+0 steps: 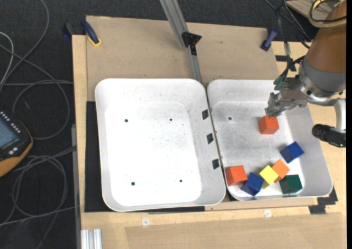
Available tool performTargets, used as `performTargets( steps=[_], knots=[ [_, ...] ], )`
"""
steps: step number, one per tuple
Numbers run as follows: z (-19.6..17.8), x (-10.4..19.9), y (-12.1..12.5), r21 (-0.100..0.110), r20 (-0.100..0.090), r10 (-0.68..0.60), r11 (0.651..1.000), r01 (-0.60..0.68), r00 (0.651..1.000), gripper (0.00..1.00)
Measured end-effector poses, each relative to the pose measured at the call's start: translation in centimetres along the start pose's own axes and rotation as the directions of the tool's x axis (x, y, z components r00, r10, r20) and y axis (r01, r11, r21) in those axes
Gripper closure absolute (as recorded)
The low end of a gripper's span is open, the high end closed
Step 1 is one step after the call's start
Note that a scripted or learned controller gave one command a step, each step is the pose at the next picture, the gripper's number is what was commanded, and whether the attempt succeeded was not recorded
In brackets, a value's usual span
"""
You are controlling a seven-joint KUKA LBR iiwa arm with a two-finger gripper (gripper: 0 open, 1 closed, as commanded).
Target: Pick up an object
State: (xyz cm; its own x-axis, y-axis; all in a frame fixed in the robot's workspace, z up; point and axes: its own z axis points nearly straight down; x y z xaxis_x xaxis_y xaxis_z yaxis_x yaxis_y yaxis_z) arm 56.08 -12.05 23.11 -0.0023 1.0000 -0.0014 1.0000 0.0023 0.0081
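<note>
A red block (268, 125) is seen in the right bin (237, 99), toward its upper middle, standing apart from the other blocks. The gripper (273, 108) is poised directly above it, at the block's 12 o'clock, with its tips touching or just over the block's top edge; whether the fingers are apart or together cannot be told, nor is the block seen between them. The arm (328, 50), grey with an orange band, is reached in from 3 o'clock. At the red block's 5 o'clock a blue block (292, 151) is tilted near the bin's right wall. Further toward 6 o'clock a cluster is gathered along the bin's lower rim: an orange block (236, 174) at the left, a second blue block (253, 183) just beside it, a yellow block (268, 175) touching that, another orange block (281, 169) behind the yellow one, and a green block (291, 184) at the right end. The left bin (110, 99) is set at 9 o'clock, its edge meeting the right bin's.
</note>
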Motion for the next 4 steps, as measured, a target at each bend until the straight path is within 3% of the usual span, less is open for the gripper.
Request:
performTargets(
  steps=[1,4],
  knots=[
    [-3.8,0.0,0.2,0.002,0.000,0.001,1.000,-0.001,1.000,1.00],
    [-3.5,16.8,3.2,0.006,-0.004,-0.005,1.000,0.005,1.000,1.00]
  ],
)
